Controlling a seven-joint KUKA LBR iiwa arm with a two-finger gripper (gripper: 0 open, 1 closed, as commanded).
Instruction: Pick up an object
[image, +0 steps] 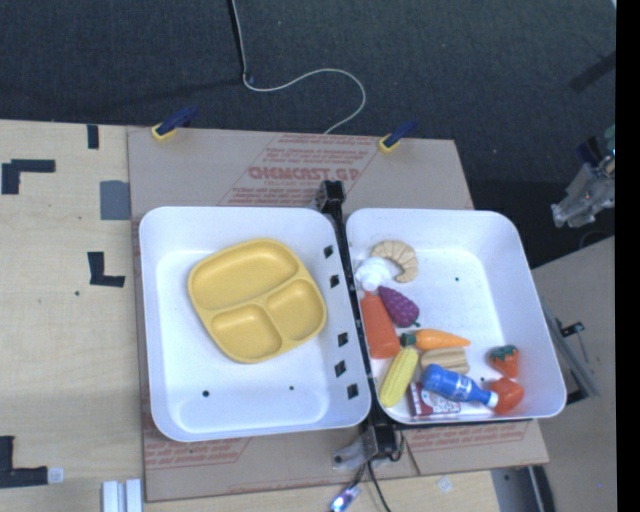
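Nearest the camera, a blue bottle (457, 385) lies along the right bin's (500, 250) front wall, beside a corn cob (398, 372) and carrot (438, 340); grapes (398, 304) and a croissant (396, 259) sit farther back; the left bin (170, 250) holds a yellow divided plate (257, 298); whether the gripper (590, 190), at the right edge, is released or clenched, I cannot tell.

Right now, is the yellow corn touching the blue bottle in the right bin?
Cannot tell. In the camera view the corn and the blue bottle lie side by side with no clear gap, but overlap from this slant could hide one.
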